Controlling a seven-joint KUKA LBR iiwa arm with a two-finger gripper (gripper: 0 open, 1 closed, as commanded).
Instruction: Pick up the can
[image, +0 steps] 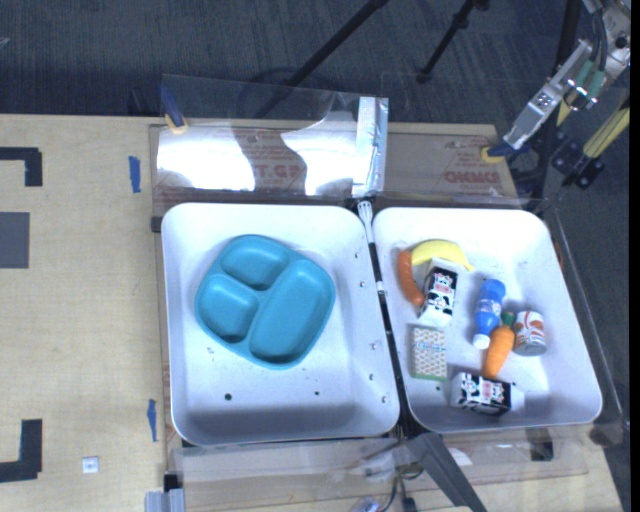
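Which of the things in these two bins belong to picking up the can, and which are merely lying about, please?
For the job:
can
gripper

Lying about:
blue divided plate
banana
two carrots
two milk cartons
blue bottle
patterned packet

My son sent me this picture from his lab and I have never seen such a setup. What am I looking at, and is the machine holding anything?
One camera fixed above a bench looks down at a slant on two shallow white bins. The left bin holds a blue divided plate. The right bin holds small items: a banana, two carrots, two cow-patterned cartons, a blue bottle, a patterned card and the can to be picked up. At the top right is part of the robot arm, well above the bins. Nothing is seen held, and the can lies in its bin.
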